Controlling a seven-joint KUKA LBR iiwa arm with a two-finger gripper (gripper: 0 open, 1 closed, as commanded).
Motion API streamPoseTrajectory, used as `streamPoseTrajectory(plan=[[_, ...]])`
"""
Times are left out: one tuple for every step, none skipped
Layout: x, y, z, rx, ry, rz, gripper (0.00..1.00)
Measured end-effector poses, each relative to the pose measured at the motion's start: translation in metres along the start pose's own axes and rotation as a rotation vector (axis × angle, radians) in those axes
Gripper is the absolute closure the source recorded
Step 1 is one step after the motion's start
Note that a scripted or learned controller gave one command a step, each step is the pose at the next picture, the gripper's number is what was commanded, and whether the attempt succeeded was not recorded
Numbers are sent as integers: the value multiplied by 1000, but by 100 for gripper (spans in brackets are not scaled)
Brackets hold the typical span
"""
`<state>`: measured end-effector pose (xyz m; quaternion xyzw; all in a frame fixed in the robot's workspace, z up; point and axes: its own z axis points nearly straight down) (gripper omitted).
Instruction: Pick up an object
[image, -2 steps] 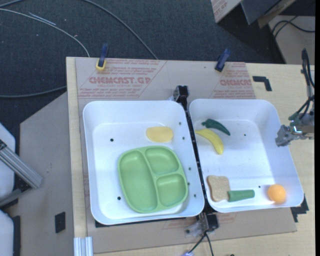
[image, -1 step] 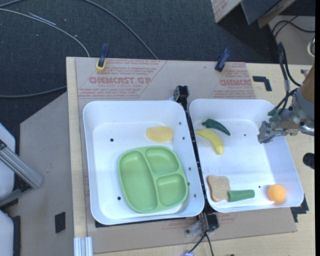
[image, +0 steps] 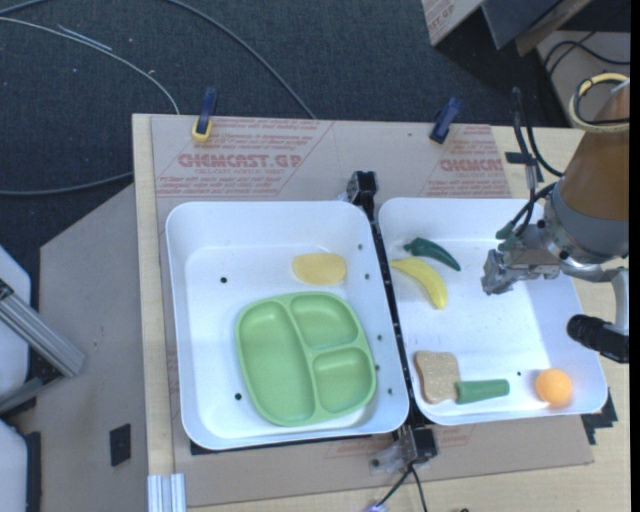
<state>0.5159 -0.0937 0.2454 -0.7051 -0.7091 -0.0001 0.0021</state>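
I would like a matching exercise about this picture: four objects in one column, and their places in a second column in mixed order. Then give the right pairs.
Objects:
1. green divided plate
2. banana
3. orange
4. slice of bread

Places:
A. right bin, near front corner on the right
B. left bin, front half
C. right bin, front left, touching a green cylinder
D. right bin, rear left, just below a dark green pepper

Pairs: 1-B, 2-D, 3-A, 4-C
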Motion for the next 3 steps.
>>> streamPoseTrajectory(plan=[[52,-6,5,0,-1,4,100],[106,6,20,2,-1,0,100],[156,18,15,-5,-2,0,100]])
